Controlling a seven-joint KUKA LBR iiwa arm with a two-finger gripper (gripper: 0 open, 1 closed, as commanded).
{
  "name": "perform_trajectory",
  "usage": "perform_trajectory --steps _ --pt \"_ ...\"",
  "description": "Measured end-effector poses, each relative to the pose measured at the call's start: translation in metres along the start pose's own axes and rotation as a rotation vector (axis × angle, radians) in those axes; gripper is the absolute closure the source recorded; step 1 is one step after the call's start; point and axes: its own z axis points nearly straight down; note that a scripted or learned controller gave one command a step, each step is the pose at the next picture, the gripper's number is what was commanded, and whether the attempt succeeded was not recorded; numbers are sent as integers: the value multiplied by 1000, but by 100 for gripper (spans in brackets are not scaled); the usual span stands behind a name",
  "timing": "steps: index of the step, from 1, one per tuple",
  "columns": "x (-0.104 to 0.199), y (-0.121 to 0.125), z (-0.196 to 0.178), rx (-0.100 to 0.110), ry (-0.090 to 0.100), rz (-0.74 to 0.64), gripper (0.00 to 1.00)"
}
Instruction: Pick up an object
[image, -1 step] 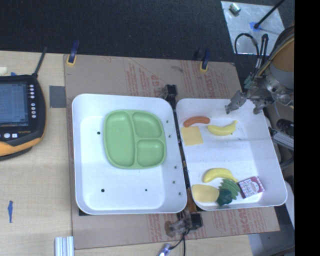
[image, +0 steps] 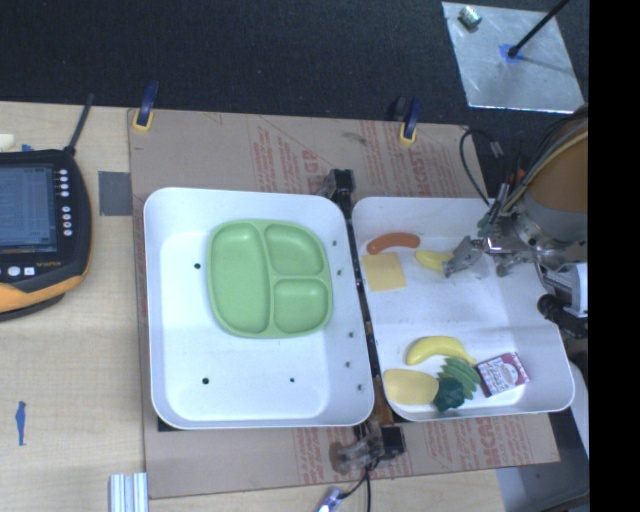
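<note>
The gripper (image: 462, 262) enters from the right of the camera view and sits low over the far part of the right bin (image: 520, 318). Its grey fingers (image: 458, 266) point toward the bin's centre divide. How far apart they stand cannot be told at this slant, and no object is seen between them.

Just beside the fingertips, on the side toward the left bin, lies a small yellow piece (image: 432, 259); whether it touches the fingers cannot be told. Beyond that piece, farther from the gripper, a pale yellow square slice (image: 384, 271) lies flat, and an orange-red sausage (image: 393, 241) lies just behind the slice, near the bin's far wall.

Toward the near wall, well apart from the gripper, a yellow banana (image: 440, 348) curves above a cluster of items: a yellow rounded piece (image: 410, 386), a dark green leafy piece (image: 455, 383) overlapping it, and a small red-and-white packet (image: 502, 374) just to the right of the green piece.

Behind the gripper, the wrist carries cables (image: 492, 170) and the orange band (image: 562, 170) of the arm.

Across the divide, the left bin (image: 180, 330) holds a light green divided plate (image: 269, 277) with three compartments, lying flat. Farther still, at the bench's left edge, rests a black and orange teach pendant (image: 38, 230).
</note>
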Motion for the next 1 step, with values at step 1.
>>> perform_trajectory --steps 1 --pt "33 -81 34 0 2 1 0"
